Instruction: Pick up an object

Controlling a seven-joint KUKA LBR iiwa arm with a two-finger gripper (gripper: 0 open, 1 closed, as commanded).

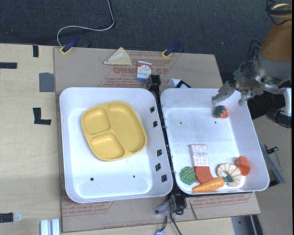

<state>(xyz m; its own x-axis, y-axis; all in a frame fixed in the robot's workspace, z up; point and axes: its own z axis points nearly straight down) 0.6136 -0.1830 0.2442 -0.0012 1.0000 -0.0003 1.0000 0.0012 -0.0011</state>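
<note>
The right bin (186, 126) holds several small items. A round red and green toy (220, 112) lies near its far right corner. At the front sit a white and pink packet (199, 155), a red block (203, 173), a green broccoli piece (187, 175), a carrot (209, 184), a cream shell-shaped piece (229, 172) and an orange block (243, 164). My gripper (232, 95) hangs over the bin's far right rim, just above the round toy, its two fingers spread apart with nothing between them.
The left bin (73, 155) carries a yellow divided plate (113, 129). Behind the bins on the cardboard lie a small red and white carton (144, 71) and a triangular wedge (118, 57). A cable (95, 27) runs across the dark floor at the back.
</note>
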